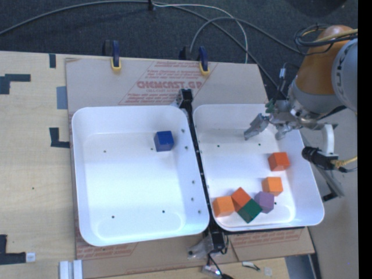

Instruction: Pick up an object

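While hovering over right bin [302,214], gripper [268,128] fingers seemingly spread, pinching nothing; blocks below.

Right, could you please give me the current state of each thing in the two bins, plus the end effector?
Blue cube: resting alone in left white bin.
Orange cube: lying apart in right white bin.
Orange cube: beside the purple cube.
Green cube: clustered with two more orange cubes.
End effector: open, above right bin, holding nothing.

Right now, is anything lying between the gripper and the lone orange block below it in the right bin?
No. In the camera view, only bare white floor of the right bin separates the gripper from the orange block.
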Available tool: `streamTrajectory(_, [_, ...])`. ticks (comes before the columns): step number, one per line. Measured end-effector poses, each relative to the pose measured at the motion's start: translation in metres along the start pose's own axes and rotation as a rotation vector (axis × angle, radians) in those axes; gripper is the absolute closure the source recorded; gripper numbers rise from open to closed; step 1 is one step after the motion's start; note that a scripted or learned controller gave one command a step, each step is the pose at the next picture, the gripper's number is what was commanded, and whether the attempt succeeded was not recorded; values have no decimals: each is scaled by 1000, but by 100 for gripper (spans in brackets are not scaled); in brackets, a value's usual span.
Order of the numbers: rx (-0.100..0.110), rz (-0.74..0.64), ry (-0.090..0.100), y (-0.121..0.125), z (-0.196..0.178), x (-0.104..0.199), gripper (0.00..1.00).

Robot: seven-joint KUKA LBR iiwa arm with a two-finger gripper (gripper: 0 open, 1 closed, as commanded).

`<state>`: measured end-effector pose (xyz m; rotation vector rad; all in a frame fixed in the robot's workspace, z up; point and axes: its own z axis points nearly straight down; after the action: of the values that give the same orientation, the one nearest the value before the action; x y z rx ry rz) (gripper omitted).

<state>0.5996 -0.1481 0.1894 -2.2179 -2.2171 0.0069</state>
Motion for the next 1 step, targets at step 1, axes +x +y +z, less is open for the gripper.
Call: streamTrajectory(1, [-7, -1, -1, 2, -4, 0, 0])
